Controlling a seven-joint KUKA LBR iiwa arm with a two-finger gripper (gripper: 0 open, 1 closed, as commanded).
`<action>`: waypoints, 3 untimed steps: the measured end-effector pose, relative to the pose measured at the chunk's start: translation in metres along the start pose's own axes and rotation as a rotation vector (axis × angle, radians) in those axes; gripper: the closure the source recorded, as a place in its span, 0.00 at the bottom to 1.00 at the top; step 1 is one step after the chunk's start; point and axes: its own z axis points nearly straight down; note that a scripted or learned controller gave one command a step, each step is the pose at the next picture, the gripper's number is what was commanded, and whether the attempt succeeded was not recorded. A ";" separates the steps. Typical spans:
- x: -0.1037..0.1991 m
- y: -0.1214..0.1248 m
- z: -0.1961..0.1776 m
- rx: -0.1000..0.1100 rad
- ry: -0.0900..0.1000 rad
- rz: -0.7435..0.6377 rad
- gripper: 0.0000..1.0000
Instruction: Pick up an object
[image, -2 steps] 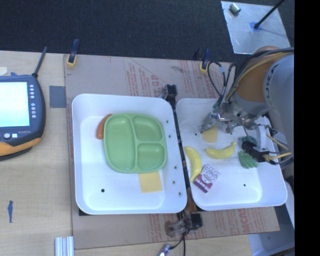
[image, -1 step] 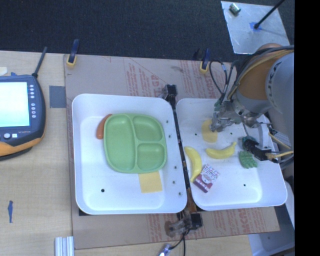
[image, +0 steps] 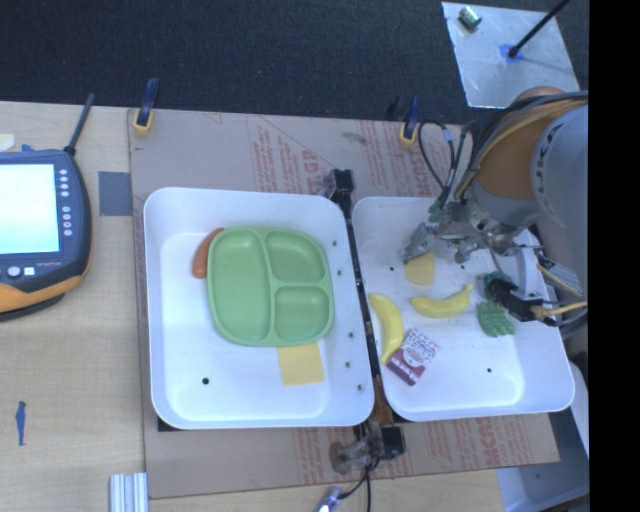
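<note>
Fingers of the gripper (image: 432, 243) hang over the back of the right bin (image: 520, 395); whether they are apart or together I cannot tell. Just below them lies a pale yellow cheese wedge (image: 421, 270), small and blocky. Nearby in that bin are two bananas (image: 441, 302) (image: 387, 322), a green leafy piece (image: 494, 319) and a red-and-white packet (image: 414, 356). The left bin (image: 170, 395) holds a green divided plate (image: 270, 286), a yellow slice (image: 301, 364) and an orange thing (image: 203, 254) partly under the plate.
</note>
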 end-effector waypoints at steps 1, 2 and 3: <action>0.022 0.004 0.011 0.002 0.000 -0.001 0.00; -0.026 0.020 0.010 -0.002 0.000 0.002 0.00; 0.031 -0.010 0.011 0.001 0.000 -0.002 0.00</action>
